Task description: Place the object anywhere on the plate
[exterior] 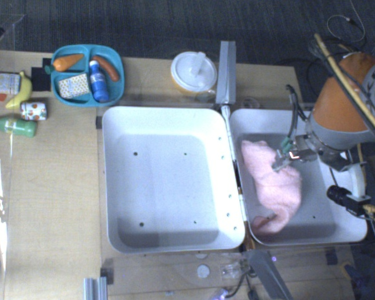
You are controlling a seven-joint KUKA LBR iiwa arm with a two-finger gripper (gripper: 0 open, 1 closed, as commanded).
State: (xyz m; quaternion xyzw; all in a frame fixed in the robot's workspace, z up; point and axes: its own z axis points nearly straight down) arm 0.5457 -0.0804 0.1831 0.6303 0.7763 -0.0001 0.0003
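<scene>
Hand (283,158) sits low on the pink cloth (272,183) in the right bin (344,227). Can't tell if it's pinching, too small & blurry. Cloth runs down below hand w/ one end curled.

KUKA arm (353,114), grey with orange band
Bulky rounded orange section above grey wrist; metal two-finger gripper (286,157) with small lit spot; thin black cable along wrist, black fitting lower down.

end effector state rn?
End effector: low over the pink cloth in the right bin; open or shut cannot be told.
</scene>
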